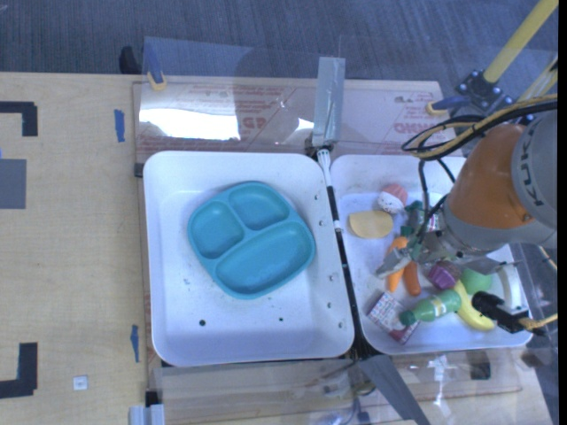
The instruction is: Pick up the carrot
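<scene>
The carrot point(412, 278), a short orange piece, lies in the right bin point(354, 273) among the other toy foods, near the bin's middle. My gripper point(400, 257) hangs just above and to the left of it, low over the pile, with the grey wrist and orange band point(485, 191) behind it to the right. A smaller orange bit point(392, 282) lies beside the carrot on its left. I see nothing clearly held in the gripper.
Around the carrot lie a yellow slice point(369, 225), a pink and white item point(390, 198), a purple piece point(442, 277), a green bottle shape point(431, 309), a banana point(475, 313) and a red-white box point(386, 312). The left bin point(168, 264) holds a blue divided plate point(252, 237).
</scene>
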Controlling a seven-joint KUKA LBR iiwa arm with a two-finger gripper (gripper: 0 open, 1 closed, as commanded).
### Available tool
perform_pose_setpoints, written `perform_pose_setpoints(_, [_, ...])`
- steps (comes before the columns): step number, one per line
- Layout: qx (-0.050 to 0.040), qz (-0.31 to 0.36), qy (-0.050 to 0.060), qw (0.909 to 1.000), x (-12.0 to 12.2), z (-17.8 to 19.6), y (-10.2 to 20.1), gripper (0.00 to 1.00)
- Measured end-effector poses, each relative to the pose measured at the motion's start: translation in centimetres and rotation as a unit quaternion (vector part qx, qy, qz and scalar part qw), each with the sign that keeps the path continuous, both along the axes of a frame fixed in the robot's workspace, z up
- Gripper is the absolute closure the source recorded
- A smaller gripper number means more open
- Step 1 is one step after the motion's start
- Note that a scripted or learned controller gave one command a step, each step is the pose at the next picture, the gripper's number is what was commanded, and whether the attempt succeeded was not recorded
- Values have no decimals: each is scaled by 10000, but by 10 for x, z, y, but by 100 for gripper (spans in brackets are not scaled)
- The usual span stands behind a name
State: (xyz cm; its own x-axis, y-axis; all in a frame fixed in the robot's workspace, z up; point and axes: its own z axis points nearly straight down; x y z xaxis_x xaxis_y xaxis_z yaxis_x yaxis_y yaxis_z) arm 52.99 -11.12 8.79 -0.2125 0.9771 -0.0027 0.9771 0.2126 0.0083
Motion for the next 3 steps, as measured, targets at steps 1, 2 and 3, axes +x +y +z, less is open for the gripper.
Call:
perform_pose_setpoints(1, [-9, -15, -29, 10000, 2, 12, -2, 100])
perform_pose_setpoints(2, [5, -1070, 7, 9943, 48, 0, -9, 100])
perform_pose_setpoints(3, [7, -1562, 10, 9877, 49, 78, -30, 100])
